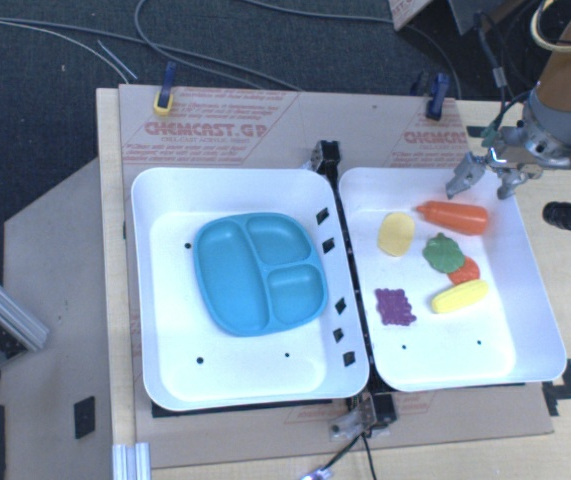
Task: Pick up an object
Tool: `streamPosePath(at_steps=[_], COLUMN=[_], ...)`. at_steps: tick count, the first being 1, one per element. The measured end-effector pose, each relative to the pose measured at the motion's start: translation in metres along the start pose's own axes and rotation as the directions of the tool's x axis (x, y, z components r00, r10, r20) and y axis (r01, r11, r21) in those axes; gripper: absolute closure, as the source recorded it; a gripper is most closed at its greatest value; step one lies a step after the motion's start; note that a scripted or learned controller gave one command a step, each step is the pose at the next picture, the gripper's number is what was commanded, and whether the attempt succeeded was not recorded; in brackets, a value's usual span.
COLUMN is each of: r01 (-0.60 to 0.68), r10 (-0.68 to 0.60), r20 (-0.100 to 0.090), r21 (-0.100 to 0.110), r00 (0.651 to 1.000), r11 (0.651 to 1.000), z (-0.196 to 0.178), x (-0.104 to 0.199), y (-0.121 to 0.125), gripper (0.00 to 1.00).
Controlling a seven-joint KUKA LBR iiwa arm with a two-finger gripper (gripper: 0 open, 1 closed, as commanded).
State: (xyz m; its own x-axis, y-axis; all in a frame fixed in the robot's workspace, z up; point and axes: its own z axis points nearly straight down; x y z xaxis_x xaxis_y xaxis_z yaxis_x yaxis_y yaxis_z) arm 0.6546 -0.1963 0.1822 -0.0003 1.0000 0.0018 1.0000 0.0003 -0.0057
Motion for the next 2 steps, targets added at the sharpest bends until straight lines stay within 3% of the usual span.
streamPosePath(at_steps=[2], r01=[0.002], r10=[-0.002], r20=[0.0], r21=[-0.001], r00=[1.0], r11=[1.0], z=[0.1], x=[0.001], y=[0.01], gripper=[0.0])
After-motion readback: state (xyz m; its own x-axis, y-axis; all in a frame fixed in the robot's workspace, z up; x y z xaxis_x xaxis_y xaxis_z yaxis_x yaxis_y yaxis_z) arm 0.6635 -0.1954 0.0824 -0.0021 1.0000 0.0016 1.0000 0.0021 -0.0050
